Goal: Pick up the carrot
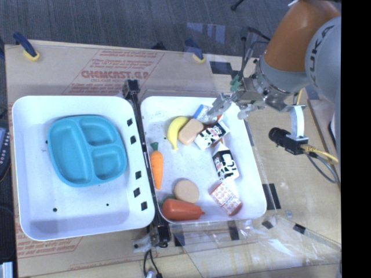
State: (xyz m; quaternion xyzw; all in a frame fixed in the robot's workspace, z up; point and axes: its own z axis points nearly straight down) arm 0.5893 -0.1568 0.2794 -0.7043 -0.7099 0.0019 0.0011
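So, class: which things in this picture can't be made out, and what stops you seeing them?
- Gripper, camera view: fingers too small and blurred against the items under them.
- Blue pack: mostly covered by the gripper and the bun.
- Arm: cut off by the top edge.
- Carrot: plain to see, nothing hidden.

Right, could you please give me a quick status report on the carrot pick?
Pincer over right bin's far side, holding nothing visible. Carrot lying at bin's left wall, untouched. Banana beyond it.

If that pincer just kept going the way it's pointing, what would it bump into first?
Probably the black-and-white carton or the tan bread-like piece just beyond the pincer, which aims down-left. Depth is unclear. The carrot lies further off, by the bin's left wall.
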